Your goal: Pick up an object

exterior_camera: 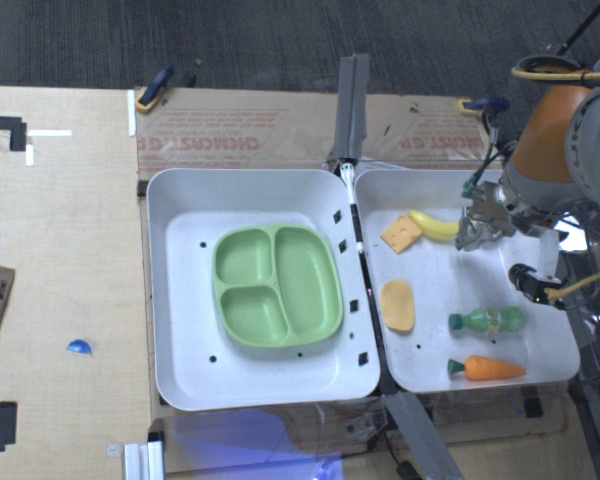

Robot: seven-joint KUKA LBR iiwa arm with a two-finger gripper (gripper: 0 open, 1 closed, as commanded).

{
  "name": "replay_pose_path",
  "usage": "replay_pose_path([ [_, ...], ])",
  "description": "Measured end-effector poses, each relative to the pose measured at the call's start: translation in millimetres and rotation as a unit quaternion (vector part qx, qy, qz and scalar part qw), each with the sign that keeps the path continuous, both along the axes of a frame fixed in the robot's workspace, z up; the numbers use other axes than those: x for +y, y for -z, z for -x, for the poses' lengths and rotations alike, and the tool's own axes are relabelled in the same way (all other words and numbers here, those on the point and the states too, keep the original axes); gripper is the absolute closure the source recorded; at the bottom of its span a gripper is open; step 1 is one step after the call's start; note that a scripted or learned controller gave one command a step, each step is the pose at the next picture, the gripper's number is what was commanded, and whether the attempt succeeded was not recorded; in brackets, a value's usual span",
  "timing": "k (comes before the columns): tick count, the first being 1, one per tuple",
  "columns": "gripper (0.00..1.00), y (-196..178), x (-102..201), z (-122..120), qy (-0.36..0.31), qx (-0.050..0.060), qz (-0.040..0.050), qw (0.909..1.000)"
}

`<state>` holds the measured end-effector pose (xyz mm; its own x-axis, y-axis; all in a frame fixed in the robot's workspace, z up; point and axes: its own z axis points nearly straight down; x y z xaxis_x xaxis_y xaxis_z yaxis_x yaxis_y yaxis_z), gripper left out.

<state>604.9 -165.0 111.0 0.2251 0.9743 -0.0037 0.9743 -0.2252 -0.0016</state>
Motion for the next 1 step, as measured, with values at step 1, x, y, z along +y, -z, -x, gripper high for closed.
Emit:
replay_pose_path([
  [1,1.0,-24.5,6.1,-39.2,0.11,-0.001,-0.0007,0.9939],
])
